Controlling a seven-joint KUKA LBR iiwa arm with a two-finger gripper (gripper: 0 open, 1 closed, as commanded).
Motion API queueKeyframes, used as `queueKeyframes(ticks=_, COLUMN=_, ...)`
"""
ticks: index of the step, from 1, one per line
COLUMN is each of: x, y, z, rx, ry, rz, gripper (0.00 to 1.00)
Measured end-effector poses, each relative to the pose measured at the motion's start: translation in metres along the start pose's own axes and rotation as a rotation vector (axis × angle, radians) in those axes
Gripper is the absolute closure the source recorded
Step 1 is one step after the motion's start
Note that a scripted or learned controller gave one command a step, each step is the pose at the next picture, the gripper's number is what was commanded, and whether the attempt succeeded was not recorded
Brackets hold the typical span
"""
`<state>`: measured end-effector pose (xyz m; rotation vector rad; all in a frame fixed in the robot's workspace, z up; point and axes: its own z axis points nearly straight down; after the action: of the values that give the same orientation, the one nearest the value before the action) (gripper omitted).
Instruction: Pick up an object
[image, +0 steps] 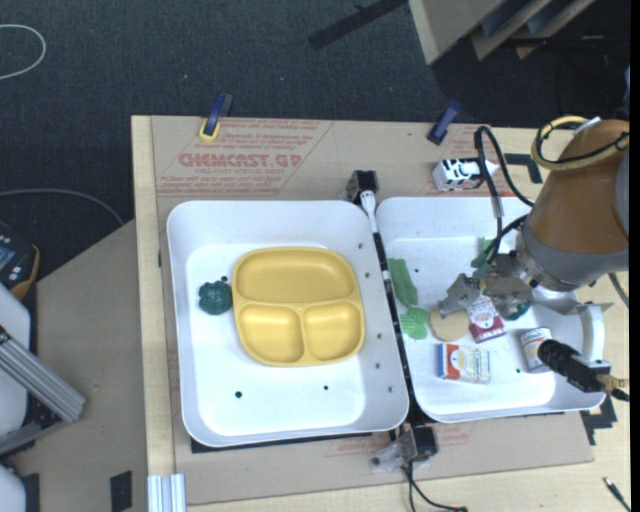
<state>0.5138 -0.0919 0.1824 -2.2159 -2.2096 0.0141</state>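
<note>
Left bin (190, 330): you had dark green lump (214, 296) just beside yellow divided tray (298, 303). Right bin (440, 225): green strip (403, 280) and pale green piece (414, 324) lay near left wall, red-and-white carton (463, 362) toward front. Gripper (480, 298) sat low among clutter over small red-labelled packet (487, 322); you could not tell finger opening or any hold. Arm (580, 215) entered from right.
</note>
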Motion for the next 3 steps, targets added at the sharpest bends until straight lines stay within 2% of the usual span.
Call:
queueKeyframes(ticks=1, x=0.000, y=0.003, z=-0.007, rx=-0.014, ry=-0.002, rz=-0.003, gripper=0.00)
queueKeyframes(ticks=2, x=0.001, y=0.010, z=0.053, rx=-0.007, ry=0.000, rz=-0.002, gripper=0.00)
queueKeyframes(ticks=3, x=0.000, y=0.012, z=0.098, rx=-0.016, ry=-0.002, rz=0.000, gripper=0.00)
